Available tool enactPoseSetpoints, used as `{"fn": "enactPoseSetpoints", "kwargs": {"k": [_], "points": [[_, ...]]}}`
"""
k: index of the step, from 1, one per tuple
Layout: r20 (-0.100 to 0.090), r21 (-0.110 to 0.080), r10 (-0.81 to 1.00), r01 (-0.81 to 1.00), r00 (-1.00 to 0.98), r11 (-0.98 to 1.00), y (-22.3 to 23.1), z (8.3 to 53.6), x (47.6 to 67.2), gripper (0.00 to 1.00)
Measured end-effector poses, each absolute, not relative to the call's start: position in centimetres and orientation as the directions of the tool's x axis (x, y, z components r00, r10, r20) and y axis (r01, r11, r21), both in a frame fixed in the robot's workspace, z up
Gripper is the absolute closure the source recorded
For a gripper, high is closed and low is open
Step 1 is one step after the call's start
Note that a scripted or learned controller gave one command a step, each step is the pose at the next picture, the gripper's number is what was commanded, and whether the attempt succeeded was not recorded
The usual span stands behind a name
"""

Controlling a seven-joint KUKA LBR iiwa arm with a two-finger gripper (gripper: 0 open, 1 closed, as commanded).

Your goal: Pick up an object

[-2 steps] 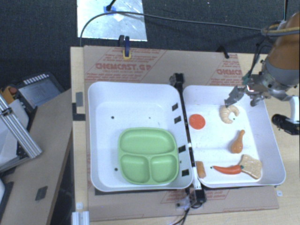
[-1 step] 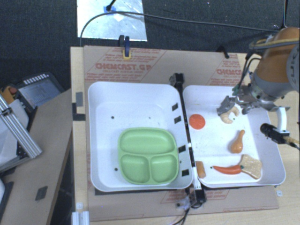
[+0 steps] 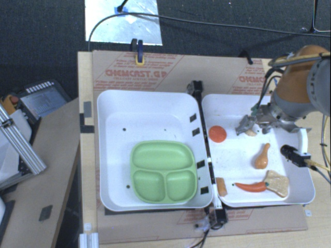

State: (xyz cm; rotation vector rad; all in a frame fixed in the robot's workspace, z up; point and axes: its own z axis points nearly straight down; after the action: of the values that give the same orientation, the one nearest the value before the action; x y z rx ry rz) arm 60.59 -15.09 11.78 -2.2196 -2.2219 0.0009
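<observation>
My gripper [image 3: 252, 128] is low in the right bin [image 3: 235, 103], near its back right part, and it looks open. A small pale beige thing [image 3: 252, 133] lies between its fingers, and I cannot tell whether they touch it. An orange round piece [image 3: 217, 134] lies to the gripper's left. An orange gourd-shaped toy [image 3: 261, 157] lies in front of the gripper. A red chili pepper [image 3: 250, 187] and a tan bread slice [image 3: 277, 183] rest near the bin's front wall. A small brown piece [image 3: 221, 186] sits by the divider.
A green three-part plate [image 3: 163, 170] lies in the front of the left bin [image 3: 139, 110]. The arm's grey body with its orange band [image 3: 297, 84] hangs over the right bin's back right corner. Bare white floor shows in the middle of the right bin.
</observation>
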Motion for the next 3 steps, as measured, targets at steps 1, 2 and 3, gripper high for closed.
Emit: {"fn": "enactPoseSetpoints", "kwargs": {"k": [1,2,3], "points": [[-0.001,0.004,1.0,1.0,-0.002,0.002,-15.1,13.1,60.7,1.0],[-0.002,0.008,1.0,1.0,-0.004,0.004,-14.5,19.4,60.9,1.0],[-0.002,0.007,1.0,1.0,-0.004,0.004,-14.5,24.7,61.1,1.0]]}}
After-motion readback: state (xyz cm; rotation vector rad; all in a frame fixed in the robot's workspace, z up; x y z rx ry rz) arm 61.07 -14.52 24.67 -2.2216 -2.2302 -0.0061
